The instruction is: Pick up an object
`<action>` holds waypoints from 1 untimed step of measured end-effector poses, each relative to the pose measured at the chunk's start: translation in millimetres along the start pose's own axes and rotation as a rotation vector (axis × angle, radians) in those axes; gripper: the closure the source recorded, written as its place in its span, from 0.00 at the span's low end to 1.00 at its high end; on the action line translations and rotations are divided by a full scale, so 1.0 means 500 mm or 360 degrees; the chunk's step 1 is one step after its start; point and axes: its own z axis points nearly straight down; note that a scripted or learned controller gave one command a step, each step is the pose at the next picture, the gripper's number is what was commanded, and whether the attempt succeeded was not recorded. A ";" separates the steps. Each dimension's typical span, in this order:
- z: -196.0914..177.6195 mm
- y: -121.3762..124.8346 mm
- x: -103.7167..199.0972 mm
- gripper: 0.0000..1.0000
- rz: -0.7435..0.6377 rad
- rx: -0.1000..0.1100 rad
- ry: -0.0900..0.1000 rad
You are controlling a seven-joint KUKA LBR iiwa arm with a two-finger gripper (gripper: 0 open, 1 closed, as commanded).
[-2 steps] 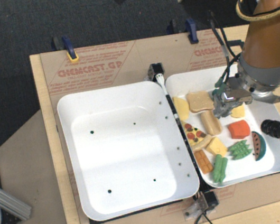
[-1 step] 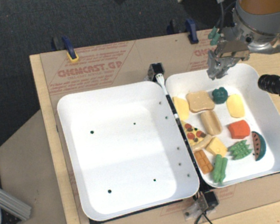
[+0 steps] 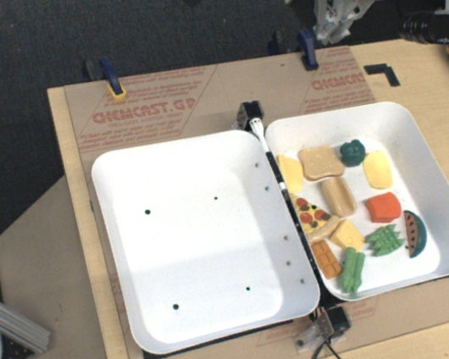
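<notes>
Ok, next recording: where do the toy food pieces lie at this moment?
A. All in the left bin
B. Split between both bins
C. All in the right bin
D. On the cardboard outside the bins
C. The toast slice, the pizza slice, the watermelon slice and the other toy foods all sit inside the right bin; the left bin shows just its white floor with a few dark dots.

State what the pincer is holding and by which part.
Nothing: the pincer hangs above the bench's far edge, away from the toy food in the right bin.
</notes>
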 end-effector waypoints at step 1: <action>-0.009 -0.006 -0.003 1.00 0.0004 0.0018 -0.0002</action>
